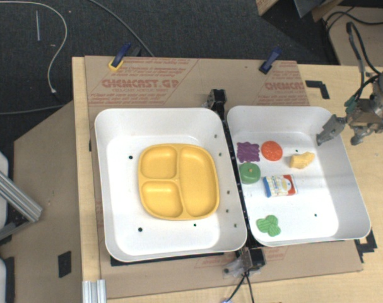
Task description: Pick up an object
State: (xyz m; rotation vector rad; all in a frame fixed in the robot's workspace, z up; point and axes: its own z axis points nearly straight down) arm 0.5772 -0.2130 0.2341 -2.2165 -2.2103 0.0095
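Observation:
The right bin (pixel 342 188) holds several small items: a purple piece (pixel 247 151), an orange-red disc (pixel 272 151), a pale yellow chunk (pixel 302 161), a green round piece (pixel 249 173), a small red, white and blue box (pixel 279 185) and a green leafy piece (pixel 268 225). My gripper (pixel 344 133) hovers over the bin's far right corner, to the upper right of the yellow chunk. Its two grey fingers are spread open with nothing between them.
The left bin (pixel 115 169) carries a yellow divided plate (pixel 178 182) in its middle. A black bracket (pixel 217 98) sits between the bins at the far side. Two blue clamps (pixel 120 57) hold the cardboard base. Cables run at the far right.

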